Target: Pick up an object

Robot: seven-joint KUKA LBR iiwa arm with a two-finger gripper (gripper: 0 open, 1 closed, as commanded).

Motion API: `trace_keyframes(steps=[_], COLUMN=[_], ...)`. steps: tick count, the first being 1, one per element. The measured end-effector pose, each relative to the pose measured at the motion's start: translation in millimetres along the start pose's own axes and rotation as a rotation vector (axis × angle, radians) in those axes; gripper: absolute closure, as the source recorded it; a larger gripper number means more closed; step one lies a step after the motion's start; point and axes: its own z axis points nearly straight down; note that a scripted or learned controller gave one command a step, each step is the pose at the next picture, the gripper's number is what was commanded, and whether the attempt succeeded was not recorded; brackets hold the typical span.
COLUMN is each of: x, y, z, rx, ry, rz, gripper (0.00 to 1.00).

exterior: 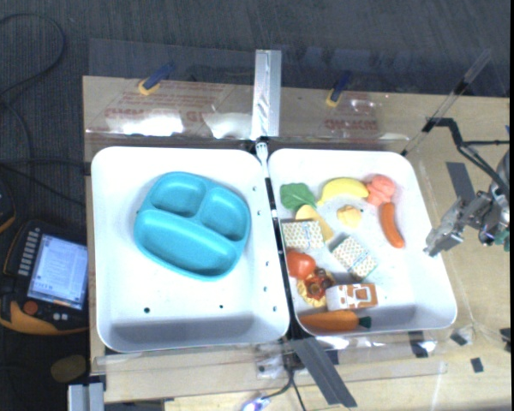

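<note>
The right white bin (424,197) holds several toy foods: a green leaf (296,194), a yellow banana (343,187), a pink peach (379,187), an orange sausage (391,226), a fried egg (351,214), a patterned packet (353,255), a red tomato (300,265), a white-and-orange carton (352,296) and a carrot (329,321). My gripper (441,240) hangs just outside that bin's right wall, level with the sausage and apart from every object. Nothing is seen in it.
The left white bin (111,229) carries a blue divided plate (192,223). A metal post (266,92) rises behind the wall shared by the bins. Cables and a handheld pendant (47,272) lie left of the bench. Tape strips mark the bench at right.
</note>
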Motion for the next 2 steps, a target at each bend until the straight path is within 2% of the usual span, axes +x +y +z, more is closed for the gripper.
trace_keyframes(steps=[1, 2], x=[-36.6, -97.4], y=[35.8, 48.6], z=[5.6, -81.4], rx=[-0.001, -0.001], ry=[0.001, -0.002], rz=[-0.053, -0.222], gripper=[1.00, 1.00])
